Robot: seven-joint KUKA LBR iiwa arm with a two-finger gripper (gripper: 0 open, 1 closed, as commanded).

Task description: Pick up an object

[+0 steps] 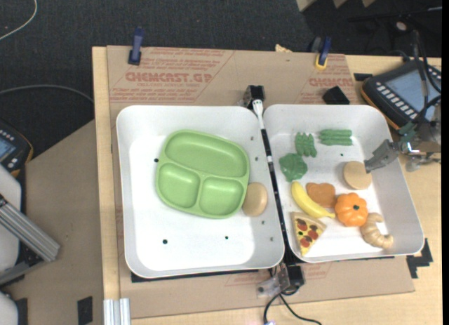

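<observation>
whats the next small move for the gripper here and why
Probably a short move inward and down onto the round tan piece. The gripper sits at the right bin's right rim, just beside that piece, with nothing visibly held. It is the nearest object and lies apart from the orange pumpkin and banana, so it looks the easiest to take.

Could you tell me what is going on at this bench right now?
The robot's tool sits at the right edge of the right bin, close to a round tan food item. Nothing is lifted. The other toy foods lie in that bin; the left bin holds a green divided plate.
</observation>
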